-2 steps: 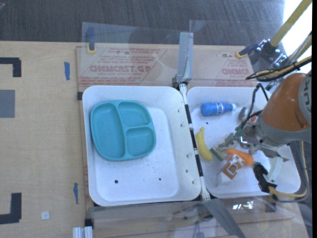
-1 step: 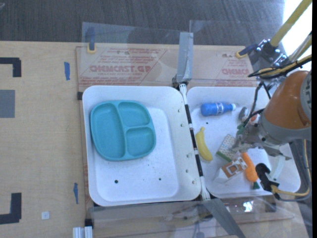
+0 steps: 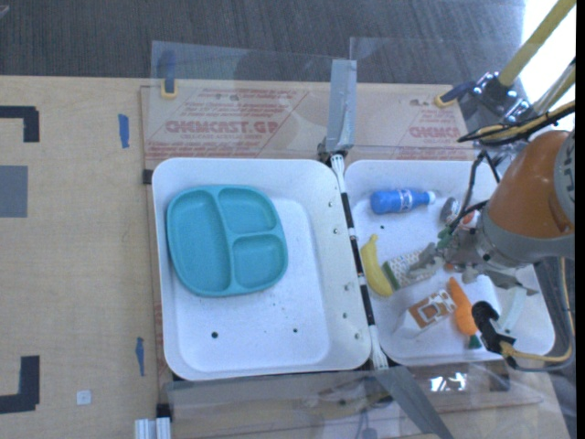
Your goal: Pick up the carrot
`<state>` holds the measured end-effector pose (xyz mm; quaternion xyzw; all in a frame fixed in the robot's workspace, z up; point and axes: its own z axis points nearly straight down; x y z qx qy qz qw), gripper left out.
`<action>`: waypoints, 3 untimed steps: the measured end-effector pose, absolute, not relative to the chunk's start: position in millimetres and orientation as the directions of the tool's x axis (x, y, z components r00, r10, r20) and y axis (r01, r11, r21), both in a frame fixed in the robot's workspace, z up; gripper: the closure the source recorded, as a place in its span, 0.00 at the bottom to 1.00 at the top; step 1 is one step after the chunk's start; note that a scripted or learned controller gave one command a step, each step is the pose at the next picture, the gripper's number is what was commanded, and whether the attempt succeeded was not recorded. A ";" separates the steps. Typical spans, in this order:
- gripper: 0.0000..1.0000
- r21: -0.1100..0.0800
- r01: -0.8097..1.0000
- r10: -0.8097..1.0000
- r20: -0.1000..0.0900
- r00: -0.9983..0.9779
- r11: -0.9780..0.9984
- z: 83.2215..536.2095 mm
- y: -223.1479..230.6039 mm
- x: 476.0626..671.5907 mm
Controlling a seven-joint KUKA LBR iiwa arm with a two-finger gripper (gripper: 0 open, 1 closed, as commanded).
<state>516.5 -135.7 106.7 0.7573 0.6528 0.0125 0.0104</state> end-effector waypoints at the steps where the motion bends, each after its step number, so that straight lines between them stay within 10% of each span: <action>1: 0.00 0.006 0.977 0.977 0.001 0.215 -0.215 87.1 -179.1 483.4; 2: 1.00 0.009 0.976 0.976 0.001 0.217 -0.217 97.3 -179.8 483.9; 3: 1.00 -0.001 0.965 0.965 0.000 0.261 -0.261 219.1 -139.5 480.3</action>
